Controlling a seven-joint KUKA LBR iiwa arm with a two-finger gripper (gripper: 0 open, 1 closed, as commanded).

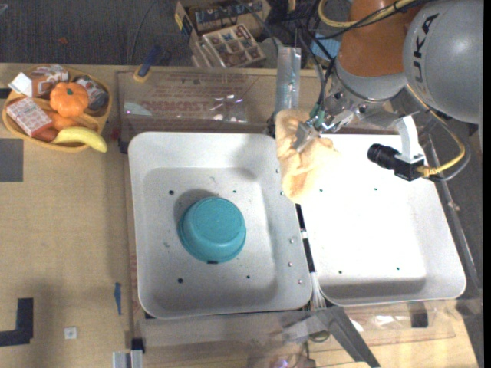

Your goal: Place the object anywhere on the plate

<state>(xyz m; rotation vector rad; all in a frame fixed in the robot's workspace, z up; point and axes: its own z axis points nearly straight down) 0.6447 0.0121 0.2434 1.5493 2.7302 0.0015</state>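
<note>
Yellow cloth (304, 162) hangs pinched in the end effector (316, 126), right of plate (213, 229).

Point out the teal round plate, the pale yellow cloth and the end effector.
Teal round plate (212, 228), camera view: centre of its top.
Pale yellow cloth (301, 169), camera view: middle of the hanging fabric.
End effector (313, 126), camera view: between its fingertips, on the cloth's top.
</note>
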